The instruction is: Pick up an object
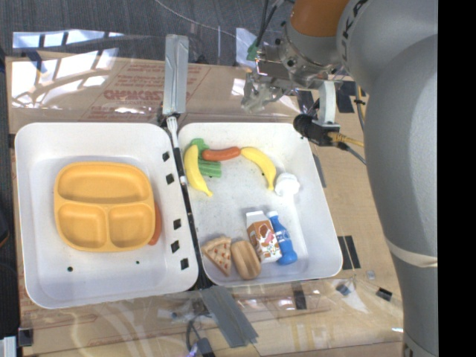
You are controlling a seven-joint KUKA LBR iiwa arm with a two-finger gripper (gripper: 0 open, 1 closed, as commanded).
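Arm (387, 88) over bins: 2 bananas (195, 171), 1 tray (104, 205).

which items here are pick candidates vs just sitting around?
Pick candidates, all in the right bin:
two bananas, hot dog, green piece, white round piece, milk carton, blue bottle, pizza slice, bread roll

Just lying about:
yellow divided tray in the left bin; gripper sits above the right bin's far edge

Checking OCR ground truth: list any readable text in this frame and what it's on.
Red print on the cardboard behind the bins: blurred under plastic film, not readable.
Label on the small carton in the right bin: picture and print too small to read.
Nothing else carries text.
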